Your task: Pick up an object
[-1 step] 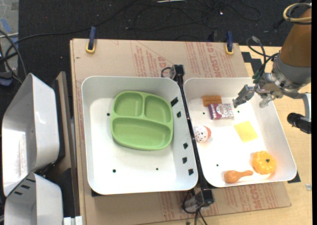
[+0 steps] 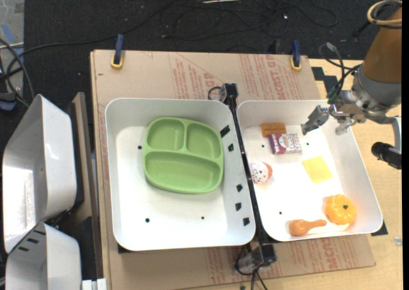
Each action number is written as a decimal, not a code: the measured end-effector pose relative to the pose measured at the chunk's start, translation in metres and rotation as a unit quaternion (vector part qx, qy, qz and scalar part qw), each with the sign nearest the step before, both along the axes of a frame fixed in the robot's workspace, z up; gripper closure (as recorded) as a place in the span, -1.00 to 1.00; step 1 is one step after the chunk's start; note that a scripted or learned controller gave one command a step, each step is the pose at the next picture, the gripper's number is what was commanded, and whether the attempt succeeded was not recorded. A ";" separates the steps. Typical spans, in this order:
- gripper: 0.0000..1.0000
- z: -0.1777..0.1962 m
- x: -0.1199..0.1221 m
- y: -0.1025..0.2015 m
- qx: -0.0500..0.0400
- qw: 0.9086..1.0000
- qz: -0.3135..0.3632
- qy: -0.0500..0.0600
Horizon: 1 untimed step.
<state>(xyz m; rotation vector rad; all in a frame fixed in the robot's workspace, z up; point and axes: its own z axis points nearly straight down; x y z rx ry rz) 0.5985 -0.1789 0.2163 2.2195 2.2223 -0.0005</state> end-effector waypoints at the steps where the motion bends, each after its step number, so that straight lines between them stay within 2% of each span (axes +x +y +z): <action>1: -1.00 -0.059 0.006 0.007 0.001 1.000 0.001 0.002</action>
